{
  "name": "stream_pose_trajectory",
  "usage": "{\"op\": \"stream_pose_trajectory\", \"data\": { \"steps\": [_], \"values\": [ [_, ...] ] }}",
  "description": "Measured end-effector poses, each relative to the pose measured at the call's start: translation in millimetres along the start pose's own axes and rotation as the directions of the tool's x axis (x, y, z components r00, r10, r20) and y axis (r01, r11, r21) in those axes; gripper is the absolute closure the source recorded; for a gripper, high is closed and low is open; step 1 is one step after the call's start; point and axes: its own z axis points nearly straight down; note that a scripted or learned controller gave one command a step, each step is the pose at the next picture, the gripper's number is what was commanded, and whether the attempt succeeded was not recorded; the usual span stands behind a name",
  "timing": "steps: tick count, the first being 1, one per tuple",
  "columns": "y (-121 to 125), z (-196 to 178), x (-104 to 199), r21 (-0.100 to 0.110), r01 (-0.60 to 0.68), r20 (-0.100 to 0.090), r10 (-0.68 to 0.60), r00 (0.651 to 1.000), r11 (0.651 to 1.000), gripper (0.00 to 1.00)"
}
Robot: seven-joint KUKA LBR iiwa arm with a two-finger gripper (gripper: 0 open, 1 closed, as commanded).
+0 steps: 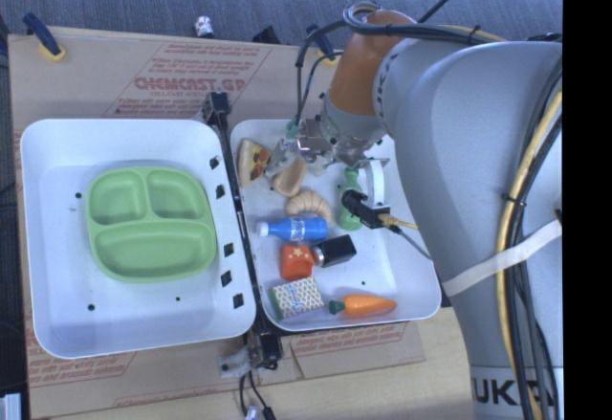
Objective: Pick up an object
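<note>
My gripper (pixel 298 148) is low over the back of the right bin (pixel 417 267), under the orange-banded wrist. Just below it lies a tan bread-like piece (pixel 288 178), and a pizza slice (pixel 251 160) lies to its left. Further forward are a croissant (pixel 312 205), a blue bottle (pixel 298 230), a red-orange block (pixel 296 262), a black box (pixel 336 250), a patterned box (pixel 297 297) and a carrot (pixel 364 305). A green bottle (pixel 351 213) stands by the arm. I see nothing held.
The left bin (pixel 48 246) holds a green divided plate (pixel 150 220). The arm's grey body covers the right side of the right bin. A black clip divider (pixel 229 217) runs between the two bins. Cables hang near the wrist.
</note>
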Motion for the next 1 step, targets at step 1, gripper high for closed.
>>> {"op": "stream_pose_trajectory", "data": {
  "steps": [1],
  "values": [
    [0.7, -10.0, 1.9, 0.0, 0.006, -0.003, -0.006, 1.0, 1.0, 1.0]
  ]
}}
